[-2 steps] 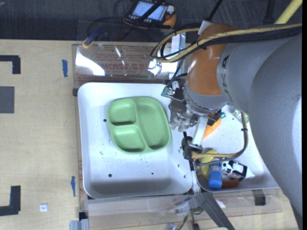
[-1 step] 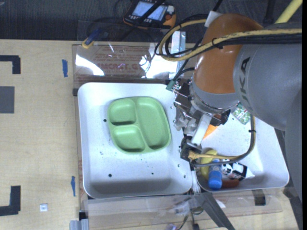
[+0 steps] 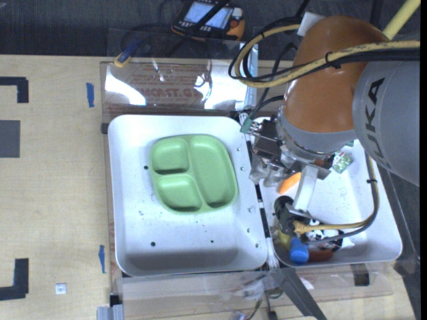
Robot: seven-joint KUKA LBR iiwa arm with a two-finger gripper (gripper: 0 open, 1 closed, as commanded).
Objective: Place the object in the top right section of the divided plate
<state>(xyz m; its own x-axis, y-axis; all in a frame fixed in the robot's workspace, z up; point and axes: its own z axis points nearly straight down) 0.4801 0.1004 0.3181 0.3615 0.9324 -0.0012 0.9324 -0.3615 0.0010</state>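
On the pale wooden desk point(image 3: 47, 179), the left shallow white bin point(image 3: 133, 239) holds the green divided plastic plate point(image 3: 193, 172), its sections bare. Just right of the bins' shared edge, the claw point(image 3: 277, 179) hangs low over the right white bin point(image 3: 373, 239); whether it is apart or together cannot be told. A small orange piece point(image 3: 288, 183) shows beside it. Nearer the front of that bin lies a cluster of small objects, a blue one point(image 3: 298, 252) among them.
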